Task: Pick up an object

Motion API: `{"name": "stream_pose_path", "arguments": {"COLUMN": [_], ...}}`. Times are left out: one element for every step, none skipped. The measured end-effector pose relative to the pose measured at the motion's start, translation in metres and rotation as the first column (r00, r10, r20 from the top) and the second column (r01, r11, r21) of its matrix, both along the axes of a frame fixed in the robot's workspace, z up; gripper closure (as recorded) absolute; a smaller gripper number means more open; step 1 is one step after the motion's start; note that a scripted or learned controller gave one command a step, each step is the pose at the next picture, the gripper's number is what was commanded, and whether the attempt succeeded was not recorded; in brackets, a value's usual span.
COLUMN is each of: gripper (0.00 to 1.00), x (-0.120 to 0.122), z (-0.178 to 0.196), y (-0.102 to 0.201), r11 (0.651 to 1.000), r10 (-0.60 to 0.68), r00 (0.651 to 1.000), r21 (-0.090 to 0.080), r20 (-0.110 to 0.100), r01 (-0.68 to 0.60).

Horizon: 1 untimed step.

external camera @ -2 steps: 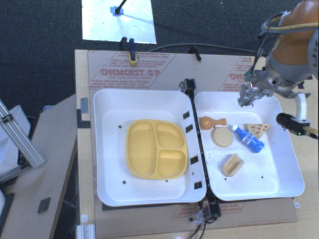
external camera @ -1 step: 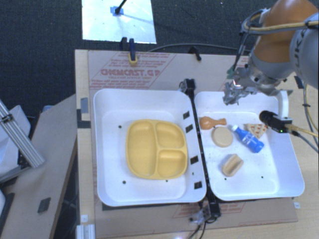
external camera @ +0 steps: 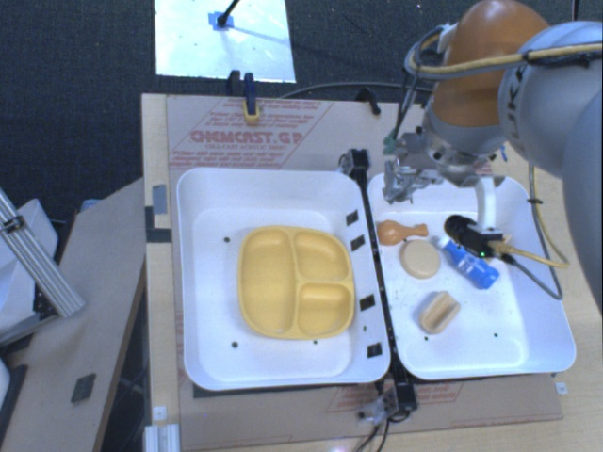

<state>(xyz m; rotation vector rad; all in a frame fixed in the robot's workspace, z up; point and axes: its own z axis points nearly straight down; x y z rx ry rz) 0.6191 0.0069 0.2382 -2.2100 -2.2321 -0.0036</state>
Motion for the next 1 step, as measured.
{"name": "stream_pose_path", "arguments": {"gripper": [1.00], "x": [-0.0022], "z": [0.0073], "y": [0.0567], "r11": [1.000], "r10": [0.001], "r00": [1.000], "r21": [0.001], "r20": [0.001], "r01": [-0.001]}}
